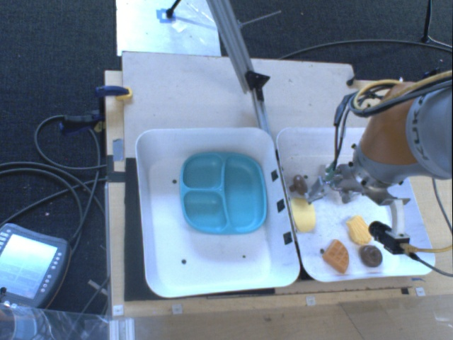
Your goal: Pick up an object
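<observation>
The gripper [316, 188] hangs low over the right bin [311, 142], near its left wall, with the grey arm [396, 144] and its orange band reaching in from the right; whether it is open or closed, and whether it has hold of anything, I cannot tell. Just beside its tip, against the left wall, lies a small brown piece [299, 184], and just below that, also along the left wall, a pale yellow chunk [304, 214] with a rounded top. Toward the bin's near edge sit three more things: a yellow ridged piece [359, 229], an orange waffle-like wedge [337, 256] and a dark brown round lump [370, 255], the last near the near-right corner. That makes five small objects in this bin. The left bin [159, 190] holds one teal tray [224, 193] with three compartments, lying flat near its middle. The two bins touch along a shared edge marked with black tabs. They rest on a pale wooden bench [184, 91], which stands on dark carpet. A blue-and-yellow clamp [113, 91] grips the bench's left edge, black cables loop over the floor to the left, and a handheld screen [28, 261] lies at the lower left. A grey pole [230, 34] slants down from the top to the far edge where the bins meet.
</observation>
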`<state>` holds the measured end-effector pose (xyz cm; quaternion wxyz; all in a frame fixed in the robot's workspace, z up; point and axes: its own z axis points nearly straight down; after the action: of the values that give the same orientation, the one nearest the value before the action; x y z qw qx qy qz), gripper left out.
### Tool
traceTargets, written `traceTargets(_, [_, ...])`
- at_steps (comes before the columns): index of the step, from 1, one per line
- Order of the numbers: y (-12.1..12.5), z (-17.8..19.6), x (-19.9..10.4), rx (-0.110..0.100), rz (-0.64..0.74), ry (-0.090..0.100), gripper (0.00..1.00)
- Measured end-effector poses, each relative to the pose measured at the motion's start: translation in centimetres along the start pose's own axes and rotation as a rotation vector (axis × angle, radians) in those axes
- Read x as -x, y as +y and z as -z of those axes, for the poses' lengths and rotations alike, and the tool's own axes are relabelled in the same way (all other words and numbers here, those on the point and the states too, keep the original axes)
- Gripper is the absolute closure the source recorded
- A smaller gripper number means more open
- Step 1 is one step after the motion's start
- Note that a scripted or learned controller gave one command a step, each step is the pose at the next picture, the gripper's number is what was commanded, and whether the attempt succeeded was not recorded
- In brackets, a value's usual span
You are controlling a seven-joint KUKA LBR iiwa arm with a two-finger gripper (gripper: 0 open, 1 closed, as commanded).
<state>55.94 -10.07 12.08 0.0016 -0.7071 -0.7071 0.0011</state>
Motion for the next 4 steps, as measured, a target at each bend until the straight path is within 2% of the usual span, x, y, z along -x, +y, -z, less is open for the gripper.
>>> traceTargets(1, [0.2, 1.4, 0.0, 0.007, 0.000, 0.000, 1.00])
traceTargets(2, [-0.3, 6.1, -0.5, 0.010, 0.005, -0.001, 1.00])
traceTargets(3, [0.5, 10.9, -1.1, 0.011, 0.007, -0.001, 1.00])
traceTargets(4, [0.7, 13.2, -1.1, 0.008, 0.006, -0.001, 1.00])
